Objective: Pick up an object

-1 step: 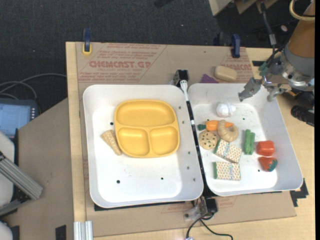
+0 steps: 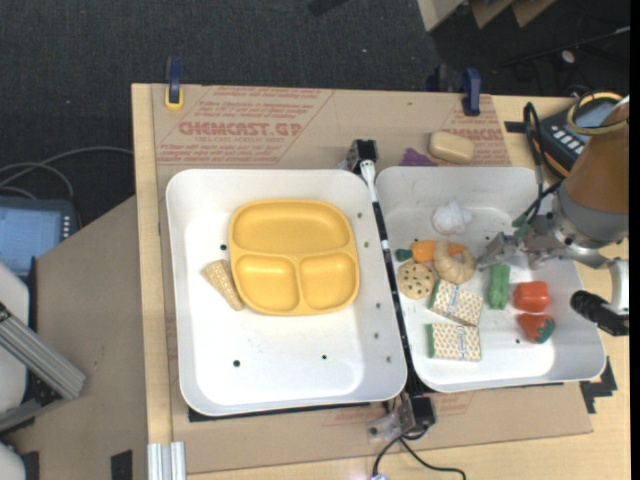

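Since many small things crowd the right bin [image 2: 560, 363], the step in hand looks like choosing one target and coming down on it cleanly. I take the yellow tray [image 2: 293, 256] in the left bin [image 2: 200, 358] as landmark, and go from the near edge of the worktop [image 2: 300, 438] to the far one.

Nearest, to the right of the tray and a little lower in the view, lie two wrapped packets [image 2: 457, 325] side by side, with a red pepper [image 2: 533, 310] further right. Just beyond them sit a cookie [image 2: 415, 281], a bread roll [image 2: 454, 263] and a green piece [image 2: 497, 286], close together and partly touching. A cracker [image 2: 223, 283] lies against the tray's left near corner.

The pincer [image 2: 510, 248] hangs above this cluster, well right of the tray, near the green piece; whether its fingers are spread or closed I cannot tell, and I see nothing held.

The green piece seems the best pick: it stands a little apart on its right side. I would centre over it, align across its narrow width, and descend straight, so the roll is not nudged.

Farthest, a white crumpled lump [image 2: 452, 215] lies in the bin, and a tan block [image 2: 452, 147] rests on the worktop behind.
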Robot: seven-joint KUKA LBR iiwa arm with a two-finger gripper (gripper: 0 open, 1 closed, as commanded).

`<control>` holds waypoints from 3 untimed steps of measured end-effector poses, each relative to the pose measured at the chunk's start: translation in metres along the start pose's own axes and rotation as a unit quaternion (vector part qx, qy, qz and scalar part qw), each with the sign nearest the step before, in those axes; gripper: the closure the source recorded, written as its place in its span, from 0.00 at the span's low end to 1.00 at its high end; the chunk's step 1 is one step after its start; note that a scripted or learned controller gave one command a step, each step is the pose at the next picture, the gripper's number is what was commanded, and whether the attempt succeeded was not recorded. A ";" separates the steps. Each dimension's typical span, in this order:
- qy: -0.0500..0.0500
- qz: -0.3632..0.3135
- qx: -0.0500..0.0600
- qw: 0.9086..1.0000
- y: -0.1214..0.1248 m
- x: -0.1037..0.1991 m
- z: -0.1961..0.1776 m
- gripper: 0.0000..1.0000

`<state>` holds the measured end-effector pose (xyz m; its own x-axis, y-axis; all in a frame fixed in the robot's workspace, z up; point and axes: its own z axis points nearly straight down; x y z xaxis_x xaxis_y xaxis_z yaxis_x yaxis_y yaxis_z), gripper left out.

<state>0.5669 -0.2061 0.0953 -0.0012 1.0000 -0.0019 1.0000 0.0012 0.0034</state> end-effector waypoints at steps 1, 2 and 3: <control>0.002 0.001 0.004 1.000 -0.029 0.000 0.011 0.00; 0.001 0.001 0.001 1.000 -0.027 -0.001 0.000 1.00; 0.002 -0.003 0.001 1.000 -0.014 0.079 0.009 1.00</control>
<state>0.5525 -0.1271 0.0857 -0.0070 1.0000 0.0026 1.0000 0.0070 0.0005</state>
